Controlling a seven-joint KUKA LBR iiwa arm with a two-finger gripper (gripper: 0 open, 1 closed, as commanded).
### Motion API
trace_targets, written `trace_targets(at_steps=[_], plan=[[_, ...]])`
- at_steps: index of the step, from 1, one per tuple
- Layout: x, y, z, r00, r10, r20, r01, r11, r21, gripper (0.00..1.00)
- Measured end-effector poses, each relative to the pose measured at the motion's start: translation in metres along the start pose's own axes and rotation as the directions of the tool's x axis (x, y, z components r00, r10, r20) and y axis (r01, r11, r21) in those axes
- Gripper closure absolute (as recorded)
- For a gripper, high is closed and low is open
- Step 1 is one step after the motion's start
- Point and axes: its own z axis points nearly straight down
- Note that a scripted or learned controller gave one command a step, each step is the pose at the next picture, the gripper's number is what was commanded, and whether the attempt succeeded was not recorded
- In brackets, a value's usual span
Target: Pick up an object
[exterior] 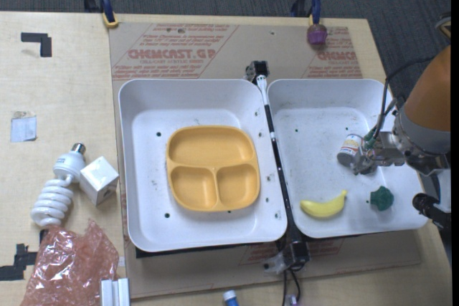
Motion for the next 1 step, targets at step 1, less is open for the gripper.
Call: trace_targets(at_steps=[1], plan=[[0.0000,0.0000,0.0000,1.000,0.000,0.000,0.000,1.000,0.000,0.00]])
